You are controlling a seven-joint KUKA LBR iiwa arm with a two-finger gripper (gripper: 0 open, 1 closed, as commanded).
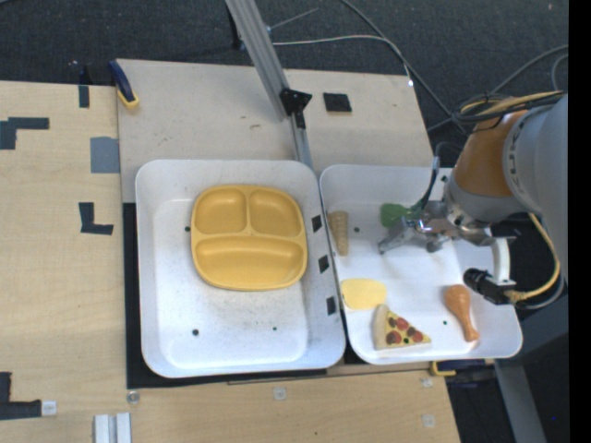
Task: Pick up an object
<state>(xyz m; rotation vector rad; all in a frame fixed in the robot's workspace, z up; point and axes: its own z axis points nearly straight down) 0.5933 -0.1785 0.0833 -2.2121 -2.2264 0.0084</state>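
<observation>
Toy pizza slice (399, 329) at 6 o'clock in right bin (369, 185), drumstick (461, 310) at 4. Green piece (397, 214) at 12, touching tool (406, 233); jaw opening cannot be told. Probably light, stiff, slick plastic; best gripped across narrow middle.

glossy white plastic bins (166, 340), matt yellow plate (247, 236)
</observation>
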